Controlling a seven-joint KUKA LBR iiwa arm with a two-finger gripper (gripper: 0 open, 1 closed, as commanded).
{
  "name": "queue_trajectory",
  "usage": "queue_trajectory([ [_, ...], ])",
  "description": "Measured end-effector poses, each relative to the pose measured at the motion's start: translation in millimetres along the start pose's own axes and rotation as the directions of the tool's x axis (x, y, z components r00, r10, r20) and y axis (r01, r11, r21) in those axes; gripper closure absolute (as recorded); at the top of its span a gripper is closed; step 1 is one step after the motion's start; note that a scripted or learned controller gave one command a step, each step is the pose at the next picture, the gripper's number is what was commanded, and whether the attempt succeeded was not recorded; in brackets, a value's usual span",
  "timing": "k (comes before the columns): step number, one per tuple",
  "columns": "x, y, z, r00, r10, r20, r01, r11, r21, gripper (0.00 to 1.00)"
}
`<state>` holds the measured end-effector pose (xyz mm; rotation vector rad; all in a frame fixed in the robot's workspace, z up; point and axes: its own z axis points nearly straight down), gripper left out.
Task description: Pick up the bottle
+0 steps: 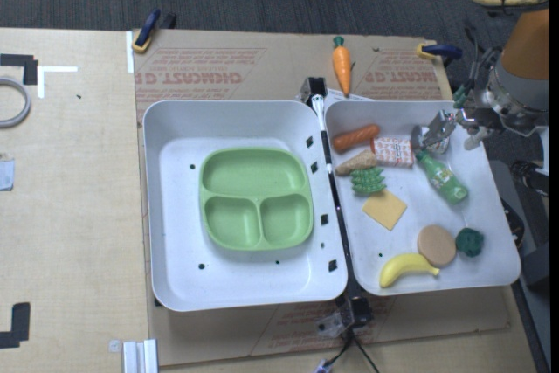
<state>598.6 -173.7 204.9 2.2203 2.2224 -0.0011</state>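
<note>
A green bottle [443,178] lies on its side in the right bin [498,275], near the bin's right wall, with its neck pointing up and to the left. My gripper [434,134] hangs at the bin's far right corner, right beside the bottle's neck end. The grey wrist and orange band reach in from the right edge. The bottle rests on the bin floor.
The right bin also holds a red sausage [355,137], a small carton [394,151], a bread piece [355,162], a green vegetable [368,180], a cheese slice [385,210], a banana [408,268] and a cookie [437,245]. A green divided plate [258,198] sits in the left bin. A toy carrot [341,65] lies behind the bins.
</note>
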Motion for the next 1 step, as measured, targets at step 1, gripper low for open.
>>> queue_trajectory([
  [1, -0.4, 0.4, -9.7, 1.000, -0.002, 0.001, 0.002, 1.000, -0.001, 1.00],
])
